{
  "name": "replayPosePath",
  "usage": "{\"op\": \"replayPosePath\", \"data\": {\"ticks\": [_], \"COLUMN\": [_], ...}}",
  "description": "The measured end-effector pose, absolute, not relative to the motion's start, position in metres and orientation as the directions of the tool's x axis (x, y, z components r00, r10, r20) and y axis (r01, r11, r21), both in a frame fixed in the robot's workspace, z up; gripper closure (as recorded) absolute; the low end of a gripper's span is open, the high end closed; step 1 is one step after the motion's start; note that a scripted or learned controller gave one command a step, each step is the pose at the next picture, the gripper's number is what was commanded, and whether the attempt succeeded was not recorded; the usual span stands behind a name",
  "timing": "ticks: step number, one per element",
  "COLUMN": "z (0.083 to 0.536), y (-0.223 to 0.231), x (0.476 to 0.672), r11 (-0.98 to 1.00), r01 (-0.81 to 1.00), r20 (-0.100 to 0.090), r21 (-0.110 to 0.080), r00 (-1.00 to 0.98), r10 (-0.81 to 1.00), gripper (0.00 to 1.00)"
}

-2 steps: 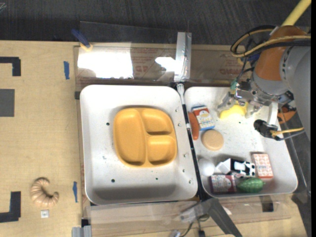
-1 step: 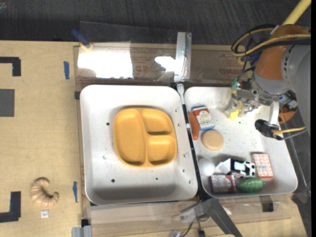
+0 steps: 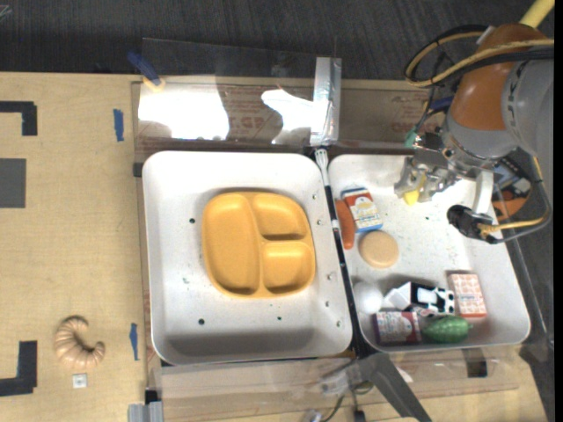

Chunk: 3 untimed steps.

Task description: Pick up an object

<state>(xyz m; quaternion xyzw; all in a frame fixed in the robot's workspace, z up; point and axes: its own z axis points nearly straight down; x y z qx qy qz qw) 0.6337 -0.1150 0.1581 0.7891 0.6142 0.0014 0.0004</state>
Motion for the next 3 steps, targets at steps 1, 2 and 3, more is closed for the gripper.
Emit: {"op": "replayPosePath", "data": {"ticks": [1, 2, 3], "z": [0.185, 0.3, 0.224], "y": [-0.089, -0.096, -0.01], "x": [0.618, 0.569, 0.524], "r11": [-0.49, -0.025, 0.031], "r01": [0.871, 1.0, 1.0], "r20": [0.001, -0.001, 0.001], "r21": [0.0, 0.007, -0.005], "r00": [0.49, 0.025, -0.031], "r10": [0.871, 1.0, 1.0], "gripper": [1.0, 1.0, 1.0]}}
